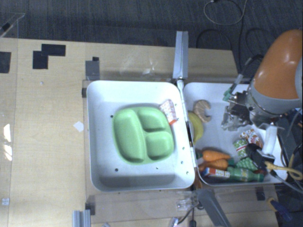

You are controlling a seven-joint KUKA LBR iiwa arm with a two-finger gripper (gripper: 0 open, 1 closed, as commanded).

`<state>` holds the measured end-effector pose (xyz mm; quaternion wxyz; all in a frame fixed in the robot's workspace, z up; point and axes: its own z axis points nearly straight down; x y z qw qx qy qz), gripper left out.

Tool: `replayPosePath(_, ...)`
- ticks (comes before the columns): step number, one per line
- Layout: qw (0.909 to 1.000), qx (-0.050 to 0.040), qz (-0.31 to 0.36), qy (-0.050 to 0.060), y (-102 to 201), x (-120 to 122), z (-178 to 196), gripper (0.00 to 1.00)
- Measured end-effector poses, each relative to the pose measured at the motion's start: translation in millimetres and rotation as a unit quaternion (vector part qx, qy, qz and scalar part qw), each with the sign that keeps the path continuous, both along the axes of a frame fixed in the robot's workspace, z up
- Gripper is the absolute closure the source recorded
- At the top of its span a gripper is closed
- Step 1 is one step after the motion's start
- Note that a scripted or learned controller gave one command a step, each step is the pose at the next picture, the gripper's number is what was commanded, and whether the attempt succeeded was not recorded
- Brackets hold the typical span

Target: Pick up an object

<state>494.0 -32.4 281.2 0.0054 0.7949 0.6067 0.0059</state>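
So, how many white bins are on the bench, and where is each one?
2. The left bin holds a green divided tray. The right bin lies beside it, holding the carrot and other small items. Some items there may be hidden under the arm.

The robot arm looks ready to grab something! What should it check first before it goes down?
1. Gripper is over the right bin: ok, it hangs above the bin's bare middle.
2. Something sits straight under it: not ok, the floor there looks bare.
3. Things are there to pick: ok. A carrot and a green packet lie along the near wall, a yellow fruit by the left wall, and a tan piece beside it.
4. Nothing is already held: cannot tell, the gripper is too blurred.
5. Left bin stays out of the way: ok, its green tray lies apart from the arm.
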Motion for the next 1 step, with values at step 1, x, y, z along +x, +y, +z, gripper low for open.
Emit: replayPosePath(1,1.0000,-0.0002,0.005,-0.001,0.9,1.4,10.5,1.00)
